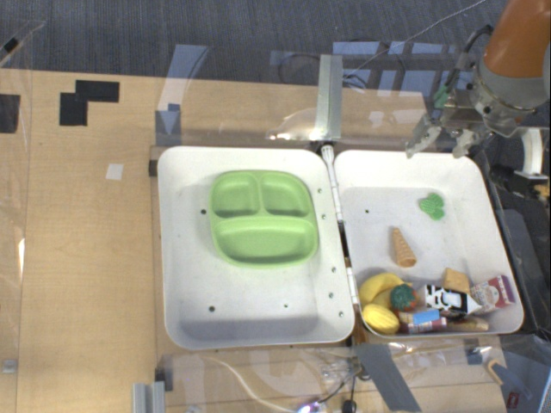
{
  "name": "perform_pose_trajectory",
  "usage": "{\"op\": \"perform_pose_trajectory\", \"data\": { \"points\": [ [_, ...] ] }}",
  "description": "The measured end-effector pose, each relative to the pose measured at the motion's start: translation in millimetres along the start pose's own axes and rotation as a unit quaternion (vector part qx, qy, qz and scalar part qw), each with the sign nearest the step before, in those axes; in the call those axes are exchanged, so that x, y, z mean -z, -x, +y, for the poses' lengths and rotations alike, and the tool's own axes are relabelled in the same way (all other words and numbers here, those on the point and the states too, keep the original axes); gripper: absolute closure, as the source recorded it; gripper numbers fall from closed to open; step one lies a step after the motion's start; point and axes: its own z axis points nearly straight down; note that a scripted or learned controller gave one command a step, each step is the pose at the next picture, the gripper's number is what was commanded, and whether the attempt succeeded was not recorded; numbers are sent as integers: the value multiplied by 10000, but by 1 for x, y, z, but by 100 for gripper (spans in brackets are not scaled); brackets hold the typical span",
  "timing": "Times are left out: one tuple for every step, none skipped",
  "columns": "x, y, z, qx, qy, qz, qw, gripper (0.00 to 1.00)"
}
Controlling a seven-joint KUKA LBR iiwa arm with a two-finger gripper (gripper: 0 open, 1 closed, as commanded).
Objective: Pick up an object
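On the desk, the right bin with its toys heaped at the near edge is being overhung by the gripper, fingers spread and nothing held; a descent onto one, perhaps the orange cone, is being called for next.

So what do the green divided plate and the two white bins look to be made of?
Green divided plate: probably moulded plastic, matte, with one even colour and soft rounded compartment edges. Left bin and right bin: likely plastic too, smooth white, slightly glossy, with rounded corners; metal can't be ruled out.
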Motion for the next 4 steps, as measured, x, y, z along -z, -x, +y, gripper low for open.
{"op": "perform_pose_trajectory", "data": {
  "points": [
    [-172, 10, -38, -322, 5, 1, 9995, 0],
    [-178, -5, -103, 256, 61, -7, 9997, 0],
    [-166, -8, -100, 257, 100, 8, 9996, 100],
    [-84, -75, -49, -257, 0, 4, 9997, 100]
  ]
}}
